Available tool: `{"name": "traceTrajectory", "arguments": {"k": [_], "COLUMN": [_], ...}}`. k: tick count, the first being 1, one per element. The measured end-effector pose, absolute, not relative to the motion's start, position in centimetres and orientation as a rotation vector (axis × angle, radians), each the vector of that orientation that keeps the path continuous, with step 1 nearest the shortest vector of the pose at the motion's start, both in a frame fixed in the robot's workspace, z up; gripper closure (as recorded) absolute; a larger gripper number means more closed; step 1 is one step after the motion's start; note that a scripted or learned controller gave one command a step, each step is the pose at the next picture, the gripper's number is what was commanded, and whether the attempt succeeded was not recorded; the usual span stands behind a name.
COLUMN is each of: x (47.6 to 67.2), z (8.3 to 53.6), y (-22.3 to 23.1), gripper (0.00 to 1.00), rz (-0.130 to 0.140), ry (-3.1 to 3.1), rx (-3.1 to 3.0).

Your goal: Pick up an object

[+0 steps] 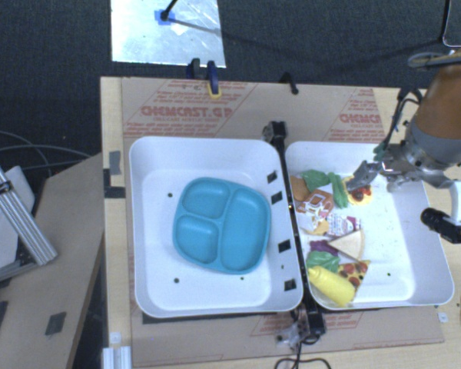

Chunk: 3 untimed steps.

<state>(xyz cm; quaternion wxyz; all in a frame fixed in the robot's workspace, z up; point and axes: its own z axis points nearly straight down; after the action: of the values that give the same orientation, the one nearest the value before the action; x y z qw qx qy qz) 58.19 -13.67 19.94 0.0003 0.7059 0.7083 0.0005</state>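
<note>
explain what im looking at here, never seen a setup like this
This is one picture from a camera fixed above a bench, looking down at a slant. The grey and orange machine at the right is a robot arm; its grasping end, the gripper, hangs low over the right bin. Its job is to pick up an object. Two shallow white bins sit side by side. The left bin holds a blue divided plate. The right bin holds a heap of toy food along its left side: a yellow piece, a pizza slice, a pale wedge, something green. Whether the gripper holds anything is too blurred to tell.
</note>
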Motion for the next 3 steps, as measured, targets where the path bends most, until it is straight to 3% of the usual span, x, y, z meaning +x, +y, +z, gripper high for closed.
{"name": "traceTrajectory", "arguments": {"k": [1,2,3], "x": [57.0,51.9,48.6], "z": [10.7,8.6,13.3], "y": [-18.4,-20.9,-20.7], "gripper": [0.00,0.00,0.00], "rz": [-0.008,0.001,0.001], "ry": [2.221,2.214,2.221], "rx": [2.228,2.222,2.220]}}
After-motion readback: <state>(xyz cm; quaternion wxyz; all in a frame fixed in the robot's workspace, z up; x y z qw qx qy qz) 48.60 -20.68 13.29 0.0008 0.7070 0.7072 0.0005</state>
